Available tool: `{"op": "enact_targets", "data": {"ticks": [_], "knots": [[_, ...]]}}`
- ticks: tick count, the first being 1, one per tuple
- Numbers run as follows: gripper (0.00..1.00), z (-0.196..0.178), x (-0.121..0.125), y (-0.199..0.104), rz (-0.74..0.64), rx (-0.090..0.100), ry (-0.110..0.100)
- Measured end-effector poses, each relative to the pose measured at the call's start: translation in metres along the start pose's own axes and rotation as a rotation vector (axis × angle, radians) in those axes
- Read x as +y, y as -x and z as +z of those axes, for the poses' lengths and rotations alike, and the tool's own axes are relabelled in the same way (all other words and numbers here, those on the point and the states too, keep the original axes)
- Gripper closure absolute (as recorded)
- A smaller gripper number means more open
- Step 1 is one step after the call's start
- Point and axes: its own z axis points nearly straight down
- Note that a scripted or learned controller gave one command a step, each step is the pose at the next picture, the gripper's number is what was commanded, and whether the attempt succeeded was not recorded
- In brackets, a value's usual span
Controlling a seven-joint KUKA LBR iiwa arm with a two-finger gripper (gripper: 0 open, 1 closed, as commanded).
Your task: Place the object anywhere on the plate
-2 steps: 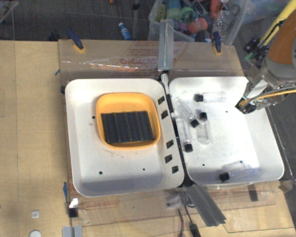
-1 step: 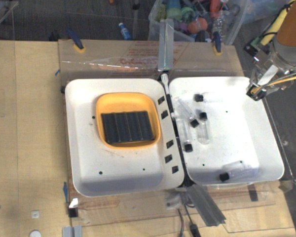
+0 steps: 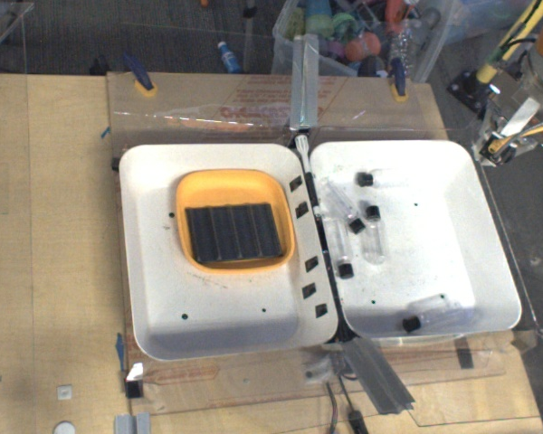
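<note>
The black block (image 3: 233,233) lies flat on the orange plate (image 3: 235,181), right in the middle, with orange rim showing on all sides. The plate sits in the left bin (image 3: 154,306), a bit toward the back. To me the job looks done, since the block is fully on the plate and nothing is touching it. It lies flat with its ridges up, so I do not think it will slide or tip. The right bin (image 3: 471,242) has a few clear tubes (image 3: 355,222) with black caps. Most of them lie near the wall between the two bins, and one lies near the front edge. I think they are spare things to pick from, kept apart from the plate so they do not get mixed up with it. At the far right, past the right bin, there is a bit of machine (image 3: 516,134) with yellow wires. It may be the end of the arm, held up and well away from both bins, but it is too messy there for me to be sure. I cannot tell if the gripper is open or shut. If that is the arm, it is parked off to the side, leaving both bins free.
</note>
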Motion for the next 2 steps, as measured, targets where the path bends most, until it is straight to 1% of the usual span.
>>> {"op": "enact_targets", "data": {"ticks": [1, 2], "knots": [[1.00, -0.038, 0.014, 0.012, 0.039, 0.001, 0.001], [1.00, -0.107, 0.018, 0.014, -0.128, 0.000, 0.002]]}}
